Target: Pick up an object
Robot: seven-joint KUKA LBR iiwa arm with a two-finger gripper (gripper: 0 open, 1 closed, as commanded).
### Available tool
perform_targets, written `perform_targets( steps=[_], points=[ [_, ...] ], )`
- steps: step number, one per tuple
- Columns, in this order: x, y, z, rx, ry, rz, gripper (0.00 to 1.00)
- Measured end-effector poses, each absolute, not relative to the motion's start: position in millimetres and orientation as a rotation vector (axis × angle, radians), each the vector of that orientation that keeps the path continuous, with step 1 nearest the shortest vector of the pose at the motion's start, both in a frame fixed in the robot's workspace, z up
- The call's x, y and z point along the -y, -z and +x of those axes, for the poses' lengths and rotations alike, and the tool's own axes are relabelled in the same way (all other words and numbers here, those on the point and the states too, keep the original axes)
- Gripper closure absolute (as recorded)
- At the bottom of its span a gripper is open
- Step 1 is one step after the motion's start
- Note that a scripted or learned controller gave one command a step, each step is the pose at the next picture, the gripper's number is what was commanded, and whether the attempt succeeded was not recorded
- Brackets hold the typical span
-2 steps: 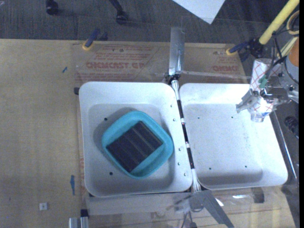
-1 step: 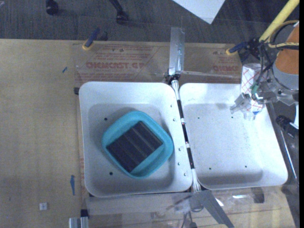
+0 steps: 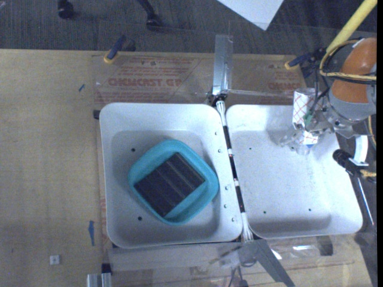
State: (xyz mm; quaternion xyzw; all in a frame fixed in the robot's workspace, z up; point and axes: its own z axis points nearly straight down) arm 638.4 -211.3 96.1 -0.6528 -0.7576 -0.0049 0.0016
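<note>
A teal dish (image 3: 200,163) lies tilted in the left bin (image 3: 119,130), with a black ridged block (image 3: 169,183) resting inside it. My gripper (image 3: 299,140) hangs over the far right part of the right bin (image 3: 287,202), close to its back wall and well away from the dish. A small white piece with red and green marks (image 3: 300,108) sits right at the gripper; whether it is held is unclear. The arm with its orange band (image 3: 354,64) comes in from the right.
A metal divider (image 3: 232,166) runs between the two bins. A metal post (image 3: 222,64) stands behind them. The wooden bench (image 3: 48,160) stretches to the left.
</note>
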Motion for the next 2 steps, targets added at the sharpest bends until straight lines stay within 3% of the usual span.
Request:
perform_targets(
  steps=[1,2],
  points=[
    [211,-107,639.6,2.382,0.017,-2.049,1.00],
    [140,-184,667.7,2.471,0.001,-1.944,1.00]
  ],
)
